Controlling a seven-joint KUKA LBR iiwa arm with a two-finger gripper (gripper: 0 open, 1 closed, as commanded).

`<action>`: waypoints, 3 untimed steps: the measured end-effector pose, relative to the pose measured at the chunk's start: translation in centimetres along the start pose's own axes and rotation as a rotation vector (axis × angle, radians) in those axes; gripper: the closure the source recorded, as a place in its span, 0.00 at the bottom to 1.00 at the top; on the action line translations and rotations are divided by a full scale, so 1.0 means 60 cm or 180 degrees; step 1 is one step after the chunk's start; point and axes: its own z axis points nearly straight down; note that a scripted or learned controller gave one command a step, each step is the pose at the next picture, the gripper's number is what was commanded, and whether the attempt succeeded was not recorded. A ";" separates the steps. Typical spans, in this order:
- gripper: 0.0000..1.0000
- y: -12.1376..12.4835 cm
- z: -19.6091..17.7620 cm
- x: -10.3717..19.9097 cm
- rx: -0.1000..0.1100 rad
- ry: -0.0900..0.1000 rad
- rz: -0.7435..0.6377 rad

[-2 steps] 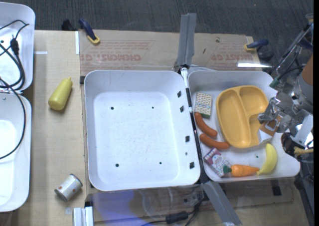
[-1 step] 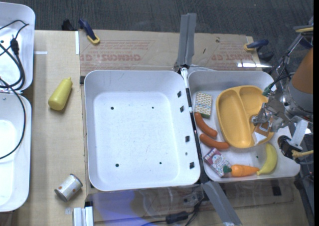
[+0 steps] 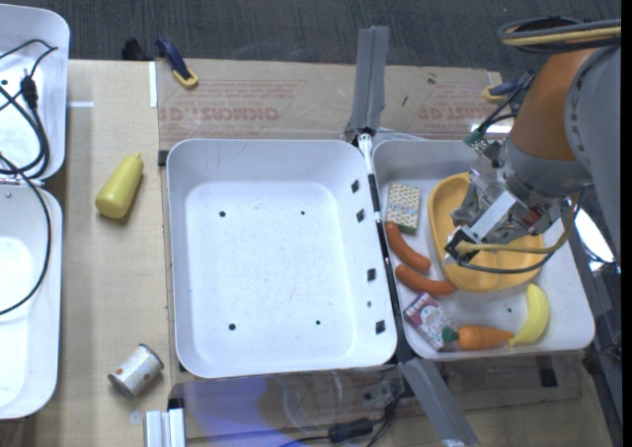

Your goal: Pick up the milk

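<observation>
Grey two-finger claw, finger state indiscernible, poised over yellow plastic bowl; small red-and-white milk carton lies below-left, near orange carrot.

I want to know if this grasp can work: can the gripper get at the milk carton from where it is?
Probably yes. The milk carton lies uncovered at the bin's near edge, with a carrot beside it, and the gripper hovers over the yellow bowl close by.
</observation>
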 end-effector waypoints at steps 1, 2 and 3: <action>1.00 0.019 -0.062 -0.011 -0.0002 -0.0002 0.1175; 1.00 0.073 0.004 -0.039 0.0004 -0.0005 0.1010; 1.00 0.095 -0.048 -0.103 0.0000 0.0000 0.1131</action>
